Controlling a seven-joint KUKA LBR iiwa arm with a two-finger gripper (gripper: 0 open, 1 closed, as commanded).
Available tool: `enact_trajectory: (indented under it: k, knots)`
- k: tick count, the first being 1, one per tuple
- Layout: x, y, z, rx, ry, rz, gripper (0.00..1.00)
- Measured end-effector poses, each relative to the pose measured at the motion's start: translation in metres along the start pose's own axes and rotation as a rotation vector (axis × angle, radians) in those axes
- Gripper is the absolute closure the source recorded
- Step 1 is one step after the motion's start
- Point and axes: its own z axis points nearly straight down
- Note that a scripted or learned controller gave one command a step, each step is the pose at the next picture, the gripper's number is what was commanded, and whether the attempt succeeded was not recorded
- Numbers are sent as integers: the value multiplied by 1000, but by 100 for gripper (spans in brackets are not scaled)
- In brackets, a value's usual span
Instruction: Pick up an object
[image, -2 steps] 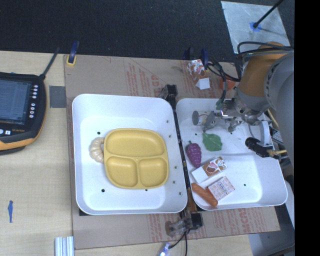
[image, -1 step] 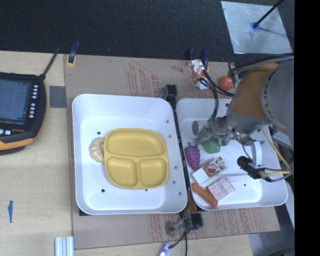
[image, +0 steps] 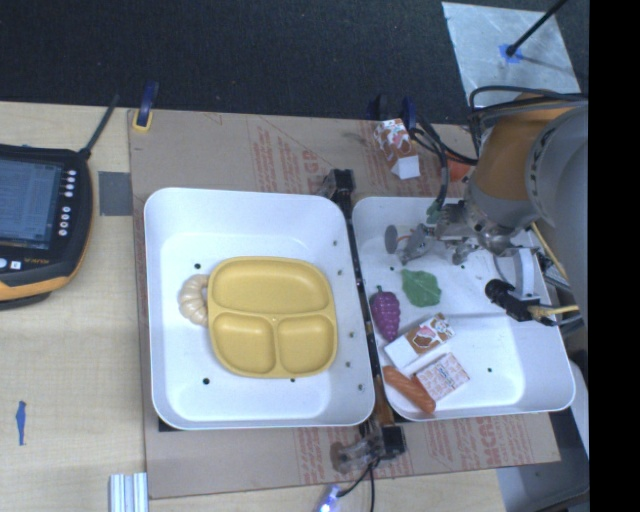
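Note:
In the right bin (image: 520, 385) lie a green leafy piece (image: 421, 288), a purple bunch of grapes (image: 385, 312), a white and brown carton (image: 420, 340), a small pink packet (image: 442, 377) and an orange carrot-like stick (image: 409, 390). My gripper (image: 427, 247) hangs over the bin's far part, just beyond the green piece. It stands open with nothing between its fingers. The grey arm with its orange band comes in from the right.
The left bin (image: 170, 380) holds a yellow divided plate (image: 271, 315) with a beige pastry-like item (image: 192, 298) against its left side. A small red and white carton (image: 396, 140) sits on the cardboard beyond the right bin. A tablet controller (image: 35, 220) lies at the far left.

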Motion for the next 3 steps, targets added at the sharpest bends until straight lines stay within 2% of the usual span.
enact_trajectory:
  k: [1, 2, 3]
  knots:
    - [12, -53, 0, -3, -1, 2, 0]
    - [11, -53, -10, -1, -2, -1, 100]
    - [11, -53, -10, -1, -2, -1, 0]
